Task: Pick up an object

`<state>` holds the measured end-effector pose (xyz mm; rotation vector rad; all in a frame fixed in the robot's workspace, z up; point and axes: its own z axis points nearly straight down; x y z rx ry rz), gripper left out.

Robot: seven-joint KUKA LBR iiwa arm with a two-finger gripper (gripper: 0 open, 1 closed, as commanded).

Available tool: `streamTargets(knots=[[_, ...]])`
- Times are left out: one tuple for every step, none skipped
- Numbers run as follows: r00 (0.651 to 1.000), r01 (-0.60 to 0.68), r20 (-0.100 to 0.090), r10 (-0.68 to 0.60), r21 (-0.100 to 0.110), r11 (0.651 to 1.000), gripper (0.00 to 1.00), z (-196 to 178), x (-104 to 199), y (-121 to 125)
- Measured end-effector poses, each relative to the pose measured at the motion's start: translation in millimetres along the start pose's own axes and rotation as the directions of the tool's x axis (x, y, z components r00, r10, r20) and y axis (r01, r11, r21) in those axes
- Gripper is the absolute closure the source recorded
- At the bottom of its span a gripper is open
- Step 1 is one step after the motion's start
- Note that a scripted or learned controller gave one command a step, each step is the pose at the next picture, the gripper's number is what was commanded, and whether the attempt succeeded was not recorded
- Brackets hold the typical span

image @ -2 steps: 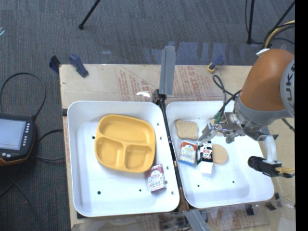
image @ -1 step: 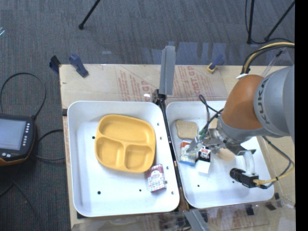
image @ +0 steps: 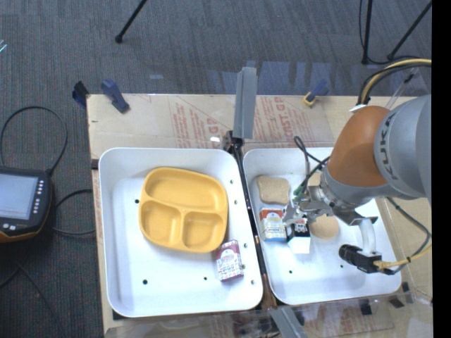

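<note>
Right bin (image: 394,277) crowds fingers (image: 301,220), grip unclear, among carton (image: 273,225), bread (image: 273,189), bun (image: 325,228).

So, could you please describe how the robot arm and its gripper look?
The arm is bulky and rounded, grey with a broad orange band and dark lettering on the grey shell. Black and yellow cables loop around it. The gripper is small, made of dark and metallic parts, with a white block at its tip.
</note>
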<state>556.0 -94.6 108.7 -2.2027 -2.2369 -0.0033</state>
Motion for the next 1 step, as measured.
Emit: streamTargets(knots=[[0.995, -0.096, 0.002, 0.096, -0.003, 0.995, 1.0, -128.0, 50.7, -44.9]])
